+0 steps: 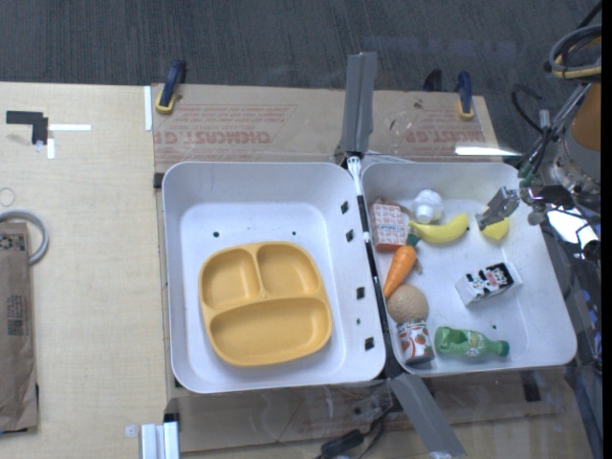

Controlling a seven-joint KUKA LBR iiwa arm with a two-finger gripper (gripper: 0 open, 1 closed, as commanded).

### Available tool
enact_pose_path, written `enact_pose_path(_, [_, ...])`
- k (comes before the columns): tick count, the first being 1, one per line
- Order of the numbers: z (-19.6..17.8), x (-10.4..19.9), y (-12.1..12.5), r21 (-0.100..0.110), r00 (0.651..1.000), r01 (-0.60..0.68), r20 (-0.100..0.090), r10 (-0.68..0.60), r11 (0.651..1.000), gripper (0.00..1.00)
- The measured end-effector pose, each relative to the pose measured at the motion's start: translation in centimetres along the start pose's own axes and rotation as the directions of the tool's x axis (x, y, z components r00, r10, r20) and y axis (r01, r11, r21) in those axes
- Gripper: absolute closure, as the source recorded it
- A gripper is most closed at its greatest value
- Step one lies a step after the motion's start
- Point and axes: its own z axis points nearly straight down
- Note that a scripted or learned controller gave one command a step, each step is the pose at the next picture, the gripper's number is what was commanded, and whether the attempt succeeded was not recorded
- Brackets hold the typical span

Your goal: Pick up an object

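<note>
My gripper (pixel 501 205) hangs over the upper right part of the right bin (pixel 559 299). A small yellow object (pixel 494 228) shows just under its tip, touching or nearly so; the view does not settle whether it is gripped. To its left lie a banana (pixel 442 229), a white bulb-like item (pixel 426 202) and a red-and-white carton (pixel 389 225). An orange carrot (pixel 401 268), a brown round fruit (pixel 406 303), a small can (pixel 414 343), a green bottle (pixel 469 343) and a black-and-white carton (pixel 491 281) lie lower in that bin.
The left bin (pixel 186 256) holds a yellow divided plate (pixel 265 302). A grey divider post (pixel 360 103) stands between the bins at the back. Cables and the arm (pixel 574 113) crowd the right edge. A brown paper bag (pixel 14 314) lies on the bench at far left.
</note>
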Motion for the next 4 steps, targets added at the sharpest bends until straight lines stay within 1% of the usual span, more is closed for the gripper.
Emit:
enact_pose_path(1, [1.8,-2.7,-4.5,0.0,0.994,0.107,-0.001,-0.107,0.994,0.0])
enact_pose_path(2, [3.8,-2.6,-7.0,-0.002,0.966,0.26,0.0,-0.26,0.966,0.0])
enact_pose_path(3, [1.7,-2.6,-7.4,-0.003,0.927,0.375,0.002,-0.375,0.927,0.0])
enact_pose_path(4, [2.9,-2.6,-8.0,-0.002,0.87,0.493,0.001,-0.493,0.87,0.0])
